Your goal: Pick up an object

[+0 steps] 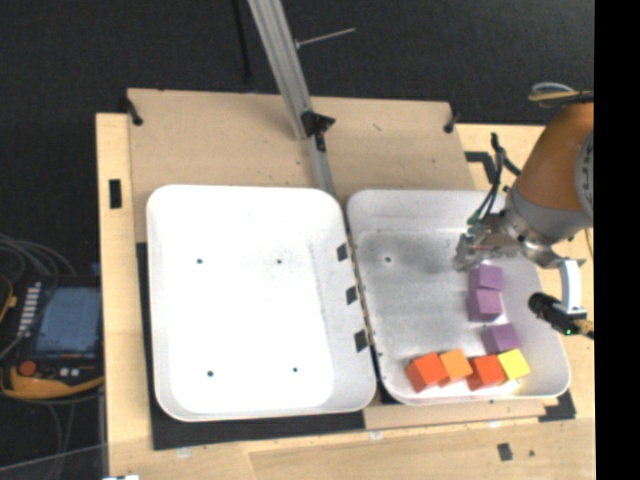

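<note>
My claw point(478, 248), its grip state impossible to tell from above, hangs just beside the upper purple plastic block point(487, 290) in the right white bin point(400, 228); I should centre squarely over it before descending.

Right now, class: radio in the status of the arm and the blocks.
Gripper low in right bin, jaws unclear. Purple block just beside it. Nothing lifted. Other blocks crowd near edge.

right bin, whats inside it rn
The right bin holds two purple blocks, and along its near edge two orange blocks, a red one and a yellow one. The arm covers its far right corner.
</note>
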You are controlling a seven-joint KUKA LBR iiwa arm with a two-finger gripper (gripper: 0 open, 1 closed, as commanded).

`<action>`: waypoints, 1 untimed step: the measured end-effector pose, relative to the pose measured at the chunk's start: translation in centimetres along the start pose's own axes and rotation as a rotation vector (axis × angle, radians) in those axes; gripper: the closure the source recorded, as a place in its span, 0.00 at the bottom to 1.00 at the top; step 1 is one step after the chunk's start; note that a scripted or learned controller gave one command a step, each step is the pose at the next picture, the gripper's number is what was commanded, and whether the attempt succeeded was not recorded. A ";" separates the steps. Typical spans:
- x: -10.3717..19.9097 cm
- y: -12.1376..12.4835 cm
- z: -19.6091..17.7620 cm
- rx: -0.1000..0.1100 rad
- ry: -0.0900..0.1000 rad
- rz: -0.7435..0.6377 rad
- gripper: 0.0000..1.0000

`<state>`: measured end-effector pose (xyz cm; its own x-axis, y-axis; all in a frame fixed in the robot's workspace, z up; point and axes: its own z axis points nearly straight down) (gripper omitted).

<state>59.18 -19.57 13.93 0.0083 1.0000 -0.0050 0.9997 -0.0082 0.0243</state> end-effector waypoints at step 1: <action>-0.5 -0.2 -4.3 0.021 0.004 -0.003 1.00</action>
<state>58.85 -20.03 18.27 0.0049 1.0000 -0.0015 1.0000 -0.0049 0.0036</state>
